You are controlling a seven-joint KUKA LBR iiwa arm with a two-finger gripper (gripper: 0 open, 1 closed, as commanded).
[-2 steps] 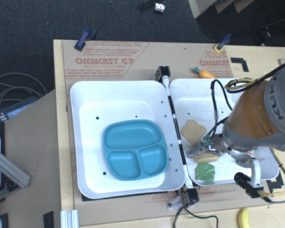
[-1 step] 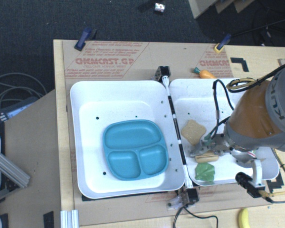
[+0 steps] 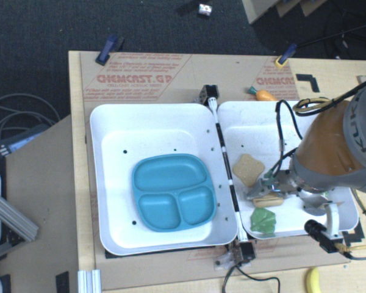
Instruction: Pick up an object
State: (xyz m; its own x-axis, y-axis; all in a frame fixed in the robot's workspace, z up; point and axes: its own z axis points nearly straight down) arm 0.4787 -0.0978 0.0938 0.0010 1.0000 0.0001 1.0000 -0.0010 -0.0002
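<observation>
The right bin (image 3: 329, 224) holds three small objects. A tan bread-like piece (image 3: 249, 168) lies near its left wall. A green lumpy object (image 3: 263, 220) sits at the front left corner. Between them lies a flat tan object (image 3: 269, 201), directly under my gripper (image 3: 265, 191). The gripper reaches in low from the right and touches or nearly touches that tan object. The grey arm with its orange band (image 3: 329, 142) covers the right half of this bin. In the left bin (image 3: 110, 127) lies a blue divided plate (image 3: 174, 191).
A small orange carrot-like item (image 3: 265, 94) lies on the bench behind the right bin. Blue clamps (image 3: 110, 49) (image 3: 285, 55) sit at the bench's back edge. A yellow object (image 3: 314, 279) lies in front of the right bin. Black cables (image 3: 287, 127) loop beside the arm.
</observation>
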